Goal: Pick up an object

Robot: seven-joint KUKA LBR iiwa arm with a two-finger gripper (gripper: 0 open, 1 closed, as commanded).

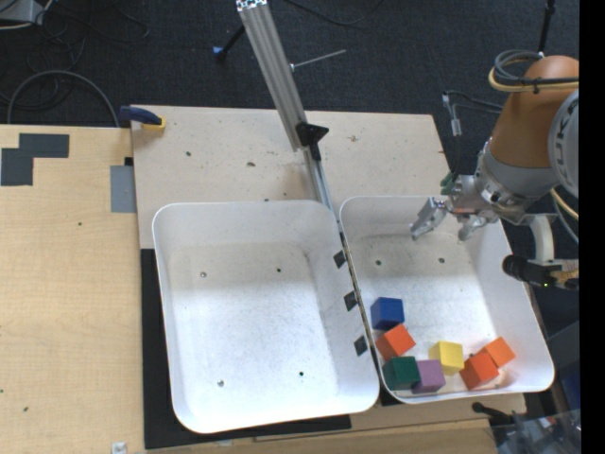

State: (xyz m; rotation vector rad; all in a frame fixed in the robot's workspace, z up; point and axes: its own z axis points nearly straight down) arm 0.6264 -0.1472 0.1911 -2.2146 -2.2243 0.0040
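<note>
Several small blocks lie at the near end of the right bin [529,320]: a blue block [387,312], an orange one [396,340], a green one [401,372], a purple one [428,375], a yellow one [449,356] and two more orange blocks [479,369] [500,352]. My gripper [448,223] hovers over the far end of that bin, well away from the blocks. Its two fingers are spread apart and hold nothing.
The left bin [170,253] sits beside the right one, split from it by a shared rim with black clips [348,299]. A slanted aluminium bar [279,74] rises behind the bins. A blue and yellow clamp [142,117] lies at the bench's far left corner.
</note>
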